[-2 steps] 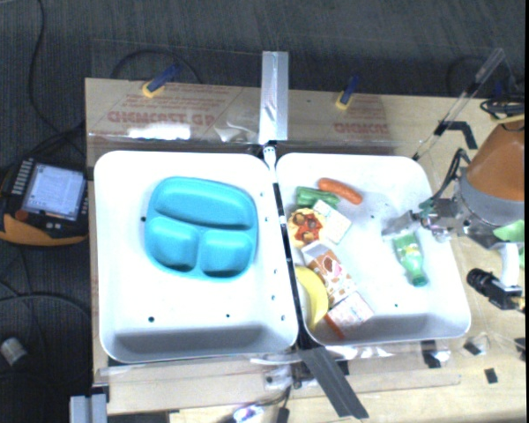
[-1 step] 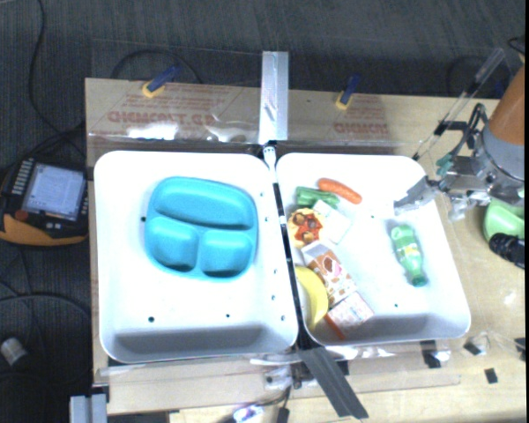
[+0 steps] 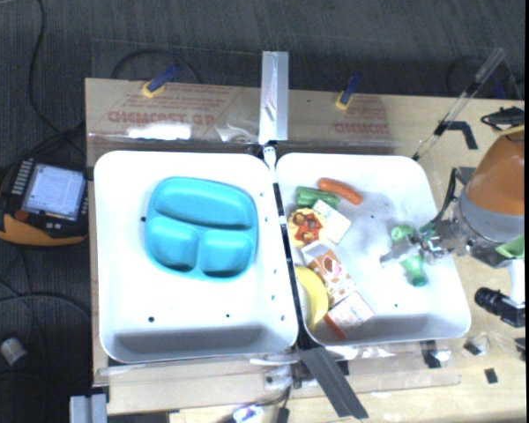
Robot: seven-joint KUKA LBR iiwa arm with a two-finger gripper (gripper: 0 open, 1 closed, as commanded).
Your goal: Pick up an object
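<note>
- The pincer sits low over the right bin, near that bin's right wall, with the grey arm and its orange band entering from the right.
- Pincer state: I cannot tell whether it is released or clenched; the metal parts blur into the green toy at the tip.
- The green toy lies directly at the pincer, touching or just under it; whether it is truly between the jaws cannot be confirmed.
- Left of the pincer, well apart, a cluster lies along the bin's left wall: an orange sausage-shaped toy, a small printed carton, a second packet and a yellow banana.
- Farther left, the left bin holds a blue divided tray.
- Judgement on step: the descent-and-grasp stage on the green toy appears to be in hand; no lift is evident.
- Next move, as judged: secure a firm closure on the green toy, then rise straight up, clear of the bin's right wall.
</note>
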